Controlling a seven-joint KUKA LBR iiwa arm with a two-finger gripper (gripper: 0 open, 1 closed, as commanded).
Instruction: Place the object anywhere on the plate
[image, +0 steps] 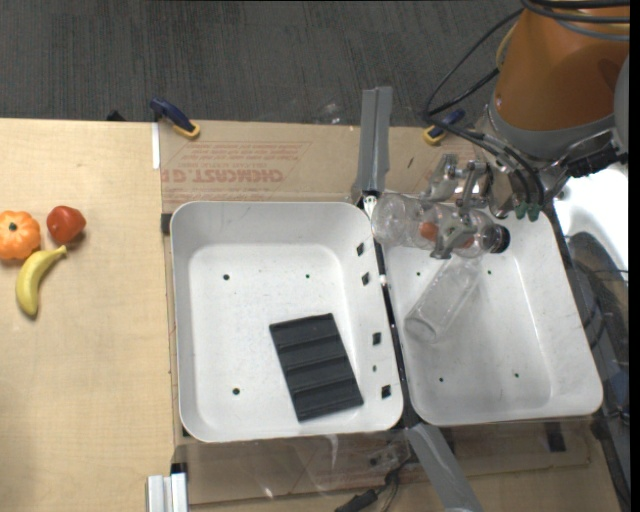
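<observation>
Overhead, the end effector (452, 232) grips a clear bottle (420, 222) above the right bin (540, 330).

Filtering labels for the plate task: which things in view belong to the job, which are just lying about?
Job: tool; clear cup beside it; clear container lying below it (which of the two is the object, can't tell); dark ribbed plate.
Lying about: orange; red fruit; banana; blue clamp.
</observation>
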